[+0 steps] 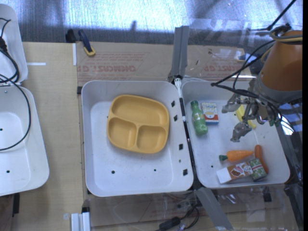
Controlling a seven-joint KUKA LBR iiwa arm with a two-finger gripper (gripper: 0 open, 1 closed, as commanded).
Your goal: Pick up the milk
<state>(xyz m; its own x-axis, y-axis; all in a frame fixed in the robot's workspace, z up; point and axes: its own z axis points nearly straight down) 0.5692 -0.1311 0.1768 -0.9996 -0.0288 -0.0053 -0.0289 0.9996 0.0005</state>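
We see the milk [209, 112] lying untouched in the right bin [211, 172]; our hand [244, 125] hovers beside it, open and empty, so the grasp remains.

Grey arm with orange band [284, 66]: cut off by the right edge, its upper part out of view. Yellow object [242, 111] behind the gripper's metal linkage, mostly hidden, identity unclear. Print on the small white-and-orange carton [210, 112] too small to read.
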